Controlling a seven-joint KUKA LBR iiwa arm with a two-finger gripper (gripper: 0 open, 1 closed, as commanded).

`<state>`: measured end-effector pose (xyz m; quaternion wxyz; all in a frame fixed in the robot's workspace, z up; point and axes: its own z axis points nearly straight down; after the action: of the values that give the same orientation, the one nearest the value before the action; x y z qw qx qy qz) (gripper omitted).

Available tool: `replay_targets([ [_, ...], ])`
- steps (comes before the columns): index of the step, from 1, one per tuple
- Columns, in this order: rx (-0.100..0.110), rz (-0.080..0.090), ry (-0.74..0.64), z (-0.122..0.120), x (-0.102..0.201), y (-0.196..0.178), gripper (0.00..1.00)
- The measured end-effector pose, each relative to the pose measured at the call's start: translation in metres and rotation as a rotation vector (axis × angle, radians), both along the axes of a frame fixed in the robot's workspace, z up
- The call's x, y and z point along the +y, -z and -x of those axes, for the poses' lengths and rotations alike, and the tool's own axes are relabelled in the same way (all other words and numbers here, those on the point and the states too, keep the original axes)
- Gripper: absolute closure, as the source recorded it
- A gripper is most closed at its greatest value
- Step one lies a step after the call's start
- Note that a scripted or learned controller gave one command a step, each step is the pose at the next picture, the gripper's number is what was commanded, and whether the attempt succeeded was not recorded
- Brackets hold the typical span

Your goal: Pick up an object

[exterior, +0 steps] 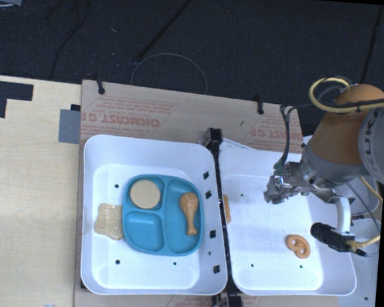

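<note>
1. We find the small brown pretzel (298, 246) lying near the right white bin's (261, 282) right edge.
2. We cannot tell the state of the gripper's (275, 190) fingers; it hovers near the bin's far edge.

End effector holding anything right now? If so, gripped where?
Nothing is held. The end effector hangs over the right bin with no object between its fingers; the pretzel lies apart on the bin floor.

1 fixed camera above bench (22, 188), slanted down, both bins (99, 149) framed.
</note>
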<state>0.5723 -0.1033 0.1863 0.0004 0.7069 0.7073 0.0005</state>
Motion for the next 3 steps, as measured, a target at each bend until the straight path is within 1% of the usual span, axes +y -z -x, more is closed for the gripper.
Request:
replay_targets([
  [1, 0.0, 0.0, 0.0, 0.0, -0.001, -0.052, 1.0],
  [2, 0.004, -0.001, -0.002, -0.012, 0.042, -0.044, 1.0],
  [3, 0.006, -0.001, -0.003, -0.015, 0.092, -0.033, 1.0],
])
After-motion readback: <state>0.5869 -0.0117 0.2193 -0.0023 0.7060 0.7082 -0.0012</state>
